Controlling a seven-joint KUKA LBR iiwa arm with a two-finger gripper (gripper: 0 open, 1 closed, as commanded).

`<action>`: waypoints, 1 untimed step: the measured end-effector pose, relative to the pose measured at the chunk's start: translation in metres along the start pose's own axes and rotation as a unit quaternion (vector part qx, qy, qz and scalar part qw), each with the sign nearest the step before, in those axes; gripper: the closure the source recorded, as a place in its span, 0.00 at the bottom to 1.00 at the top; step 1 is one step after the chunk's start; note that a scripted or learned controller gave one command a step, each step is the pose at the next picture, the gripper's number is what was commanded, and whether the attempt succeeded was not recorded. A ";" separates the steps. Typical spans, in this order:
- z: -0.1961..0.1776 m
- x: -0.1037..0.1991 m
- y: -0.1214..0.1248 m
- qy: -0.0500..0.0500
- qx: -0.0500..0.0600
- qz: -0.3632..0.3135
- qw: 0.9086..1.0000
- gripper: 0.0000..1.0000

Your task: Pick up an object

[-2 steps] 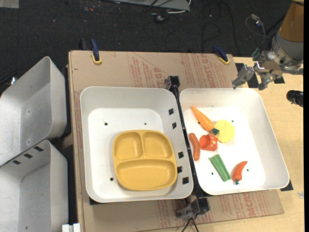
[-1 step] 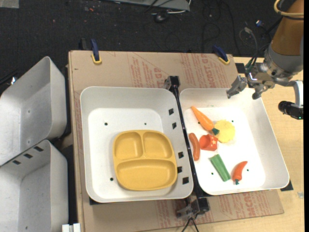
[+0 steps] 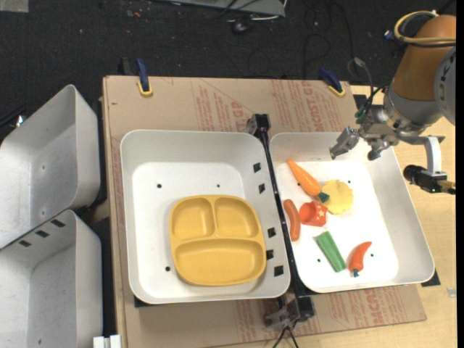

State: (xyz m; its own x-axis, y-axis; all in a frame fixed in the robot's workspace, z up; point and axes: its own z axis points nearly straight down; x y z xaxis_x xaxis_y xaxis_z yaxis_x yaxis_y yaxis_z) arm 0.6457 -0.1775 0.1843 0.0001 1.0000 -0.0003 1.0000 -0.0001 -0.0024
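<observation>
The right bin (image 3: pixel 406 216) holds several toy foods: an orange carrot (image 3: pixel 304 177), a yellow lumpy piece (image 3: pixel 338 196), a red pepper (image 3: pixel 313 213), a red sausage (image 3: pixel 292 220), a green stick (image 3: pixel 330 251) and a small red chili (image 3: pixel 359 256). My gripper (image 3: pixel 359 146) hangs over the far edge of that bin, above and to the right of the carrot. Its two fingers are spread apart with nothing between them.
The left bin (image 3: pixel 145 165) bears a yellow divided plate (image 3: pixel 216 239). A black divider (image 3: pixel 270 187) runs between the bins. Two more white bins (image 3: pixel 43 194) lie off the bench at the left. The grey and orange arm (image 3: pixel 424 64) comes in from the upper right.
</observation>
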 end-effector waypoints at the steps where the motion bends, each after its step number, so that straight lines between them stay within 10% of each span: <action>1: 0.058 -0.001 0.008 0.000 0.001 -0.001 1.000 0.00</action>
State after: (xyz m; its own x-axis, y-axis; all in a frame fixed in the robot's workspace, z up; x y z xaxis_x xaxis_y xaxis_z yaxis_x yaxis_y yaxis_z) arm 0.6540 -0.1780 0.1261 -0.0028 1.0000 0.0002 1.0000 0.0028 -0.0042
